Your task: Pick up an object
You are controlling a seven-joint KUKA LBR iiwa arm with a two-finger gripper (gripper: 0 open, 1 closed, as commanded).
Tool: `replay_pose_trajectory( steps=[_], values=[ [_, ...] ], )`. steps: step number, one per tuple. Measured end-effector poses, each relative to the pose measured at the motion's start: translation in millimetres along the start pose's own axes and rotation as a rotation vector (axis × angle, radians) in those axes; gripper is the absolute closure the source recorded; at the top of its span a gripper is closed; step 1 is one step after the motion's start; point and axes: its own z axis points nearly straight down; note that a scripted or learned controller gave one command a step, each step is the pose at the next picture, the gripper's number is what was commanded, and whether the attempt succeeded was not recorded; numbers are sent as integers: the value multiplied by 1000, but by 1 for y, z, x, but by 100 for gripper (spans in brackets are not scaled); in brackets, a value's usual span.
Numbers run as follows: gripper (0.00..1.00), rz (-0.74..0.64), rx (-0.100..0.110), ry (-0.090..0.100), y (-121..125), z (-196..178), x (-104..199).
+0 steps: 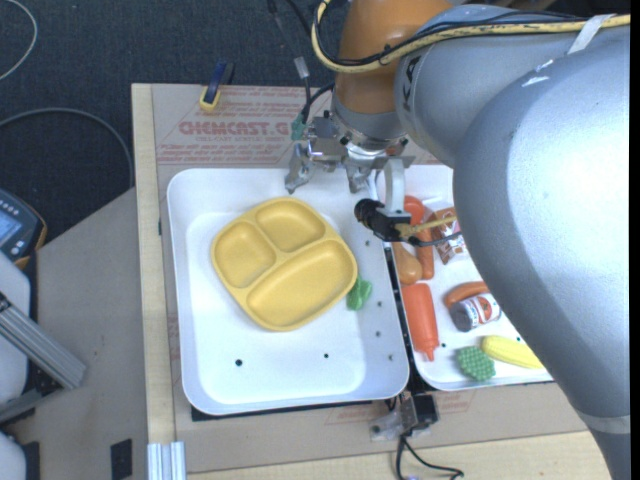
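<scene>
My gripper (327, 178) hangs over the far edge of the left bin (188, 278), just beyond a yellow divided plate (285, 261). Its two fingers are spread apart with nothing between them, so it is open. A small green piece (358, 293) lies by the plate's right rim. The right bin (440, 376) holds toy food: an orange carrot (422, 318), a sausage (466, 292), a small can (476, 312), a yellow corn cob (510, 351), a green broccoli (477, 364) and a snack packet (447, 240). The arm hides much of that bin.
The bins rest on a cardboard sheet (240, 118) that bears a small blue and yellow clip (214, 86). The big grey arm (540, 168) covers the right side. The near half of the left bin's white floor is bare.
</scene>
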Motion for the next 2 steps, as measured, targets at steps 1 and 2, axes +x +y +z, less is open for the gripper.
replay_pose_trajectory(
  steps=[1,2],
  values=[
    [0,-1,-4,2,0,-5,85],
    [100,5,-6,-1,2,-16,80]
  ],
)
